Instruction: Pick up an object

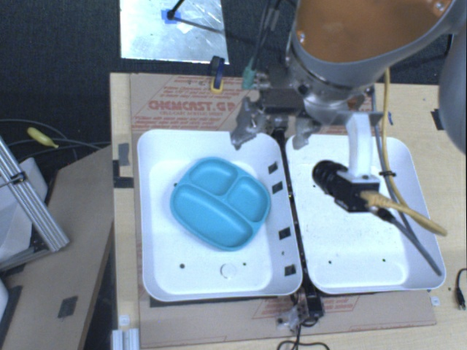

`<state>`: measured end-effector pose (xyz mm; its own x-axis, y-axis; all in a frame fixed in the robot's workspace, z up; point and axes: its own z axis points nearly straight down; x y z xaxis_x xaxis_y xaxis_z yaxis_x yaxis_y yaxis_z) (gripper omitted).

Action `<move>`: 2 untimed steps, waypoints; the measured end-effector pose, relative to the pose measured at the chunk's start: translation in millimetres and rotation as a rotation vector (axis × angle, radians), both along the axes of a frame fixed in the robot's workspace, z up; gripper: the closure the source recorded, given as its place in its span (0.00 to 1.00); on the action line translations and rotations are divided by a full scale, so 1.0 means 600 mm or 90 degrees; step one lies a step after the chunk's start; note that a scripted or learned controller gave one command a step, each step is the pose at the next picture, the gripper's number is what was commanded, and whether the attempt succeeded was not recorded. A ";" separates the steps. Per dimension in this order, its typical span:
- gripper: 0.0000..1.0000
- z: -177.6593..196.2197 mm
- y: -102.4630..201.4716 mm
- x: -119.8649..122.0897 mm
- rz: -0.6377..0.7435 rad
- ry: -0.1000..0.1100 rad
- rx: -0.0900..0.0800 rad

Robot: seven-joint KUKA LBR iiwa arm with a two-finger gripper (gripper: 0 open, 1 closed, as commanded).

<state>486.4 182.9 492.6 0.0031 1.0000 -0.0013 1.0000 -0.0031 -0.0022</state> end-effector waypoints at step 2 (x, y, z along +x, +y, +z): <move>1.00 0.041 0.006 0.002 0.009 -0.005 0.003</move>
